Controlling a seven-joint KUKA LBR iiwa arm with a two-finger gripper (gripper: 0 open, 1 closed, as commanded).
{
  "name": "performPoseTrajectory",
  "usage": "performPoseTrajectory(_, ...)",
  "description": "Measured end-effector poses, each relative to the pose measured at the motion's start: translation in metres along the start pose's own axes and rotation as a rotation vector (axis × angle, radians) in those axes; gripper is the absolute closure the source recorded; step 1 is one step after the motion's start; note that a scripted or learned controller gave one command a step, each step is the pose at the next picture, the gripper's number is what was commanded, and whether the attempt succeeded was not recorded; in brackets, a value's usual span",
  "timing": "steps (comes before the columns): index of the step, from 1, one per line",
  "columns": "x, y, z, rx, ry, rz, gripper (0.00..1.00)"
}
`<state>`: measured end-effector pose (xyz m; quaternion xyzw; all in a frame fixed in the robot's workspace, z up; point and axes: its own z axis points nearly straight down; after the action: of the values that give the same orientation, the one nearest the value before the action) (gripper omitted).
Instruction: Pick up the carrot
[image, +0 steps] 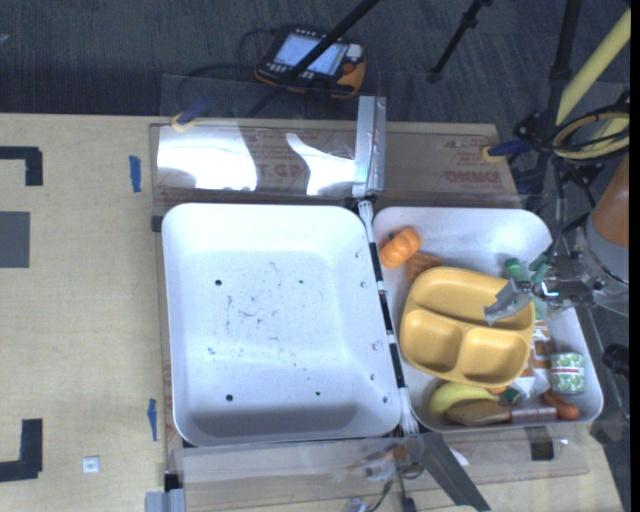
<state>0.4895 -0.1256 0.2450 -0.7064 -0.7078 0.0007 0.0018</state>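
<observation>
The carrot (548, 410) appears to be the slim reddish-orange piece lying flat in the near right corner of the right bin (470, 222), stretched along that bin's near wall. It is small and blurred, so I cannot make out its shape beyond that. Its left end is just beside a banana (458, 398), which lies against the same near wall. Just beyond the carrot, against the bin's right wall, stands a small green and white can (567, 371).

A yellow two-compartment dish (462, 335) takes up the middle of the right bin, with the banana tucked under its near edge. A round orange fruit-like toy (400, 247) sits at the bin's far left corner, close to the divider between the bins and just beside the dish's far edge.

My end effector (508, 300) hangs over the right part of the dish's far compartment, well apart from the carrot, with the dish's near compartment and the can between us. I cannot tell how wide it stands, and I see nothing in its grip. A small green piece (513, 267) shows just beyond it.

The left bin (200, 230) sits beside the right one on the tabletop (80, 300), its white floor marked by faint scuffs.
</observation>
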Motion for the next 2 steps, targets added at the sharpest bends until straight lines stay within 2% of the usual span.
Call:
performPoseTrajectory(1, -0.0046, 0.0425, 0.1217, -0.03, -0.002, 0.105, 0.0)
performPoseTrajectory(2, -0.0047, 0.0423, 0.122, -0.03, -0.002, 0.105, 0.0)
